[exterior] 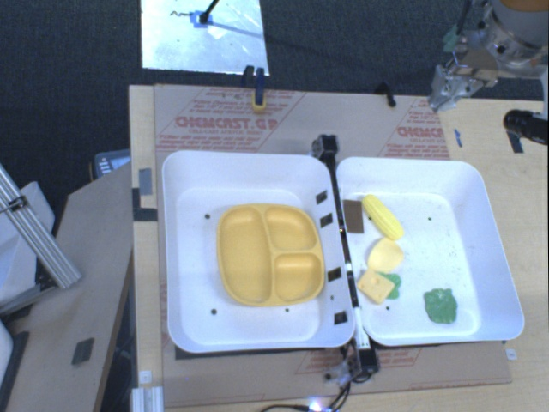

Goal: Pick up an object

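Note:
The right bin (480,221) holds a yellow corn cob (383,217), a pale yellow round piece (386,254), a yellow cheese-like wedge (375,286) lying on a small green piece (394,283), and a green leafy piece (440,305). A brown card (352,216) lies by the bin's left wall. My gripper (446,93) hangs high at the upper right, beyond the far rim of the right bin, with nothing seen under it.
The left bin (193,187) holds a yellow divided plate (268,254). Black clips line the wall between the bins. A shiny sheet (202,24) lies on the floor at the back. A small yellow and blue clamp (257,101) stands behind the left bin.

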